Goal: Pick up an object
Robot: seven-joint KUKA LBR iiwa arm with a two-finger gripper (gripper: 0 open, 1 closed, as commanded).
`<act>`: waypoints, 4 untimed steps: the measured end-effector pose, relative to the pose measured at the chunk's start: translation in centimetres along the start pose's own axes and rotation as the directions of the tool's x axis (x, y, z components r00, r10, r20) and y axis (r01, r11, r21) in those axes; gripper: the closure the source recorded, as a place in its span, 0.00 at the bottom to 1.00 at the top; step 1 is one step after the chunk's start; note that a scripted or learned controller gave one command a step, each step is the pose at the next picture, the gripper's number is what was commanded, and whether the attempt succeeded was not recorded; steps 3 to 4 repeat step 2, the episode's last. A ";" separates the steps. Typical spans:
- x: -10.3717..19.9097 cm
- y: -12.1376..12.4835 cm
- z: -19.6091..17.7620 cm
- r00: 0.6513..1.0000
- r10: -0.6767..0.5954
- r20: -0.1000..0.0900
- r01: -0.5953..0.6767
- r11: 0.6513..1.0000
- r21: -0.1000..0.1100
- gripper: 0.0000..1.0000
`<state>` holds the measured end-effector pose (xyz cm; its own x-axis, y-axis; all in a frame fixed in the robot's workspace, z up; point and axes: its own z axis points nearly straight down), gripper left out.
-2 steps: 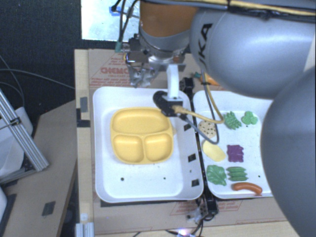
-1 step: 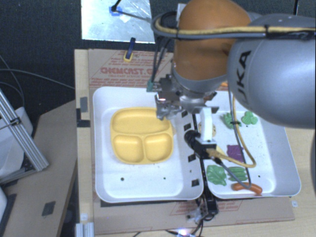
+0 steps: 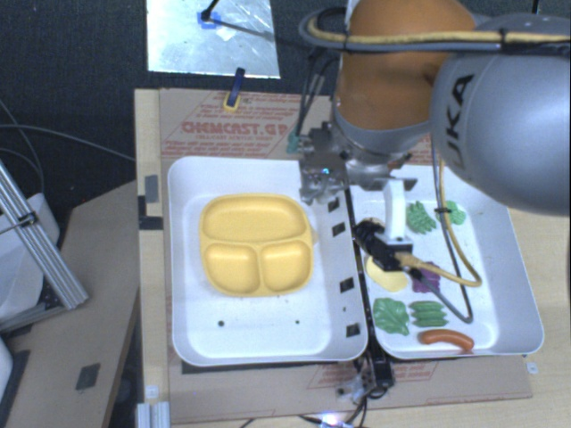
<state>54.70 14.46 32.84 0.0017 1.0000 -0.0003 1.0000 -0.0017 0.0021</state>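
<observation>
Gripper (image 3: pixel 319 187) hangs over the far end of the bins' shared rim (image 3: pixel 343 259); yellow divided plate (image 3: pixel 257 243) lies just left, nearer. Grip state: cannot tell.

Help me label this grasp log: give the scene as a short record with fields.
left bin: yellow divided plate
right bin: green leaf, pea pod, red sausage, purple piece, yellow piece
gripper: above the divide between the bins, by the plate's upper right corner
grasp: cannot tell
</observation>
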 end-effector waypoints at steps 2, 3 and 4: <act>-7.8 -6.0 -5.5 1.000 -0.005 -0.004 0.005 1.000 -0.014 1.00; -7.8 -6.0 -5.5 1.000 -0.005 -0.004 0.005 1.000 -0.014 1.00; -7.8 -6.0 -5.5 1.000 -0.005 -0.004 0.005 1.000 -0.014 1.00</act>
